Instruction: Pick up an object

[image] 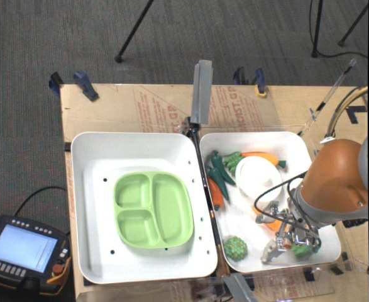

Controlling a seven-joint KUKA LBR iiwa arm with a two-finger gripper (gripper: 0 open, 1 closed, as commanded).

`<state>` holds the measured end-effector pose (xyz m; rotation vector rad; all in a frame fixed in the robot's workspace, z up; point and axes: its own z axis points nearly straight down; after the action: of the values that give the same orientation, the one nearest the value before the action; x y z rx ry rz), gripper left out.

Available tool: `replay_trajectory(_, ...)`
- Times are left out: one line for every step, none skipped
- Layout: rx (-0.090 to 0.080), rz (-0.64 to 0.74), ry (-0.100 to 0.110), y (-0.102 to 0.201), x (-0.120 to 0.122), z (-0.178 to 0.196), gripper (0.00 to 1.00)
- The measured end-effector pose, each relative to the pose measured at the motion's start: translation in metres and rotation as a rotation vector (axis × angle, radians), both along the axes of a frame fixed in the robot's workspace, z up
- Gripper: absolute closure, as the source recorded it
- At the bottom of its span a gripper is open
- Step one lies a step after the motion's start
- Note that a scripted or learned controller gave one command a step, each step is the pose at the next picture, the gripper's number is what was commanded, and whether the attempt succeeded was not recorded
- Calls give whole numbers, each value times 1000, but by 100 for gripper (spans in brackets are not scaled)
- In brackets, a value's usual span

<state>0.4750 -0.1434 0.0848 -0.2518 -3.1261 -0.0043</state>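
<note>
While low in the right bin point(250, 137), gripper point(285, 244) by green toy point(303, 250); finger state unclear.

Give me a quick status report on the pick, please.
End effector low in right bin, near corner. Nothing seen held. Green ball loose beside it. White plate and toy vegetables behind.

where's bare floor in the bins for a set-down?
Left bin: bare strip all around the green divided plate. Right bin: small patch between the white plate and green ball; crowded along its left wall and near the gripper.
</note>
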Motion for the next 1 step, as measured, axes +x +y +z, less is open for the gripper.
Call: replay_trajectory(-1,9,-2,2,2,11,100)
